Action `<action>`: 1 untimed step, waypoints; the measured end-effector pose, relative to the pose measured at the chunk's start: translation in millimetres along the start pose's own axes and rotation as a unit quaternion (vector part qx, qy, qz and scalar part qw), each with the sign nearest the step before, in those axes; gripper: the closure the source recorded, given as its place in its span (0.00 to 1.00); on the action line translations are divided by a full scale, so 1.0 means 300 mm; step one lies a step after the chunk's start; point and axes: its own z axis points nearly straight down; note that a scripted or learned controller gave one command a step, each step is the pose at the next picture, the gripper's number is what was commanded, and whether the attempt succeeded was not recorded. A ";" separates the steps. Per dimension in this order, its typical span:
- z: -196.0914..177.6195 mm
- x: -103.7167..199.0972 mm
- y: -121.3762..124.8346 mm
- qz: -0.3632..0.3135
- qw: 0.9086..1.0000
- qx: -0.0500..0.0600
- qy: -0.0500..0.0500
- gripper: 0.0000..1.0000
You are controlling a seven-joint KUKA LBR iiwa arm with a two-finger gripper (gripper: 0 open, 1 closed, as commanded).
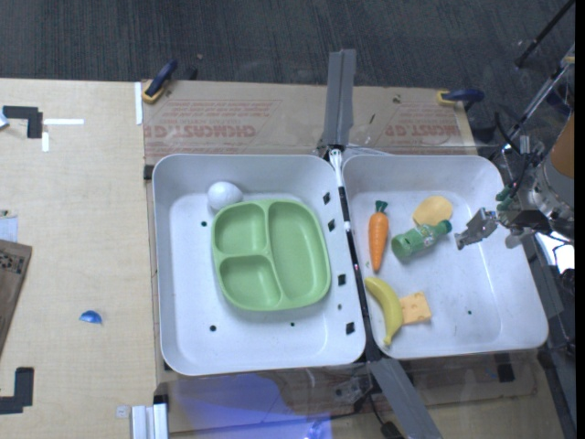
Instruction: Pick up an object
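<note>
A robot gripper [477, 229], its fingers seemingly apart and holding nothing, though the view is too small to be sure, hangs over the right bin [512, 332], just beside a green bottle [420, 240]. The approach step looks under way; next it must descend and close on the bottle, a carrot [377, 236] or a banana [386, 305]. Mirrored red lettering on the cardboard [228, 122] behind is unreadable.
</note>
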 end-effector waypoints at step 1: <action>0.323 0.089 0.262 0.046 0.999 -0.001 0.000 0.00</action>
